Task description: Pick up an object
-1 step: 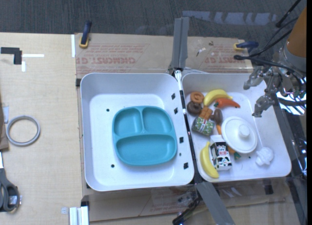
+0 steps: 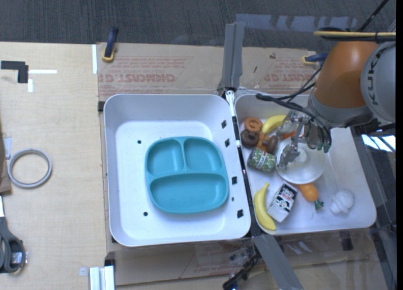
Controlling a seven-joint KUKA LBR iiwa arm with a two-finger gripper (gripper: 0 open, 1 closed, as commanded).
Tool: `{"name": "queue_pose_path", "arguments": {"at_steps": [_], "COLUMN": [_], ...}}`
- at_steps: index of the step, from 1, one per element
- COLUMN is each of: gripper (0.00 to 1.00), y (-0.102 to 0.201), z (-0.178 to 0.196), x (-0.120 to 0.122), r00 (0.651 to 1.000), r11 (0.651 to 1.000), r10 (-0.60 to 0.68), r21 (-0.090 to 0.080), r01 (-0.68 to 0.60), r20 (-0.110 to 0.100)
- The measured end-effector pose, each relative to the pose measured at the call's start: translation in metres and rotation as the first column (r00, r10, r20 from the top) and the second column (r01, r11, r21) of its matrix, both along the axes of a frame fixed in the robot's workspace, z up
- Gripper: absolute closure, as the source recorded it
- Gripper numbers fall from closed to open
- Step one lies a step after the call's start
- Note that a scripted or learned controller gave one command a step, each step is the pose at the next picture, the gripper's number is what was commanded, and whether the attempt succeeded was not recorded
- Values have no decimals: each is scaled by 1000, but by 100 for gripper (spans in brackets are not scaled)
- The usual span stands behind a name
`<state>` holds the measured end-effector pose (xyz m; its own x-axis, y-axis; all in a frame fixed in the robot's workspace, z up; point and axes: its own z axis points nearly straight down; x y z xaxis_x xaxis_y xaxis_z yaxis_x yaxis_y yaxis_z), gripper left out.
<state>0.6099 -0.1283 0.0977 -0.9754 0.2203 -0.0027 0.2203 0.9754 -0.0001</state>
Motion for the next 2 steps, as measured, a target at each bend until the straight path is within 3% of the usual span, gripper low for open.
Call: {"name": "queue_pose_path", "arguments": {"at_steps": [1,2], "gripper": [100,100], "y": [1,87], "z": [11,95], "x": [2,-35], "r00": [1000,976], "r11": [1000,976], "r10": [3,219], "r21": [-2,0], "r01": [-3,-219], "r20": [6,1]}}
